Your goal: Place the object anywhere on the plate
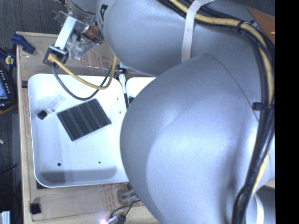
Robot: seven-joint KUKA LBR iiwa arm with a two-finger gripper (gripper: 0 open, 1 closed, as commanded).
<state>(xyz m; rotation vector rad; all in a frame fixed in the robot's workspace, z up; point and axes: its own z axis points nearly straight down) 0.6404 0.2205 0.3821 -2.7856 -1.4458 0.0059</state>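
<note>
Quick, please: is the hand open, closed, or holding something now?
Hand: it cannot be told whether it is open or closed; it is up at the far edge of the left bin.

**Left bin [32, 139]: plate [84, 119] mid-bin, object [42, 114] to its left**

You'll find the plate lying flat in the left bin, turned askew to the walls. The object sits near the plate's left corner, apart from it, by the left wall. The right bin [140, 84] adjoins, largely under the arm [196, 125]. The gripper [75, 49] is beyond the far rim.
</note>
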